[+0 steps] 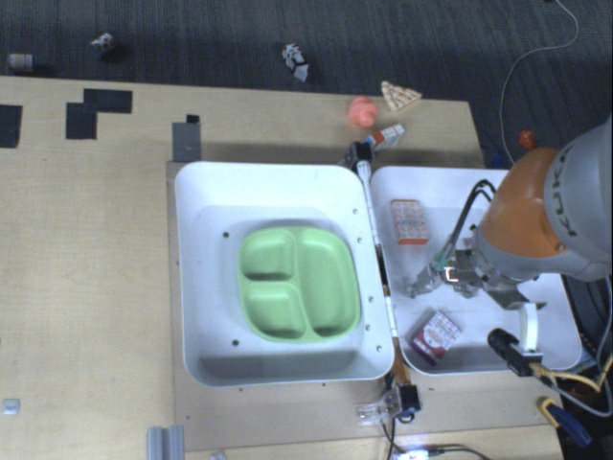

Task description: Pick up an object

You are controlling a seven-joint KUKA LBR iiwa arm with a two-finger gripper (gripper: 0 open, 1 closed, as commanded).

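Note:
In the right bin [551, 185] a small red-and-white box [409, 221] lies flat near the back left. A dark red and white packet [437, 334] rests near the front left corner. My gripper [433, 278] hangs low over the bin floor between the two, nearer the packet and just above and right of it. Nothing shows in its grasp. The grey arm with its orange band [522, 217] reaches in from the right and covers the middle of this bin.
The left bin [201, 257] holds a green divided plate [299, 282]. On the bench behind the bins lie a pink ball [362, 111], a triangular toy [400, 95] and a small tube [385, 138]. A ridge [375, 257] separates the bins.

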